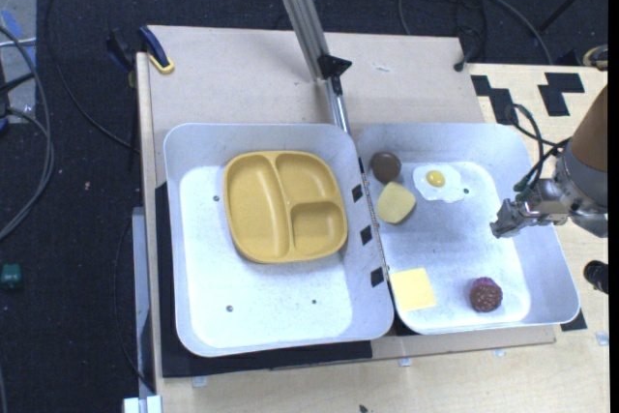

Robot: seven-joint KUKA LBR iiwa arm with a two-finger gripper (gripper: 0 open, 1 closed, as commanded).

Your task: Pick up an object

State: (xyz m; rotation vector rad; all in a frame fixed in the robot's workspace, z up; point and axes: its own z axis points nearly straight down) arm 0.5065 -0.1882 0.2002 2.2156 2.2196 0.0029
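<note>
The right bin holds several toy foods: a brown round piece, a pale yellow wedge, a fried egg, a flat yellow cheese square and a dark red ball. My gripper hangs over the right side of this bin, right of the egg and above the red ball. Nothing shows between its fingers, and it touches none of the foods.
The left bin carries a yellow divided plate. A metal pole slants down from the top to the gap between the bins. The arm enters from the right edge.
</note>
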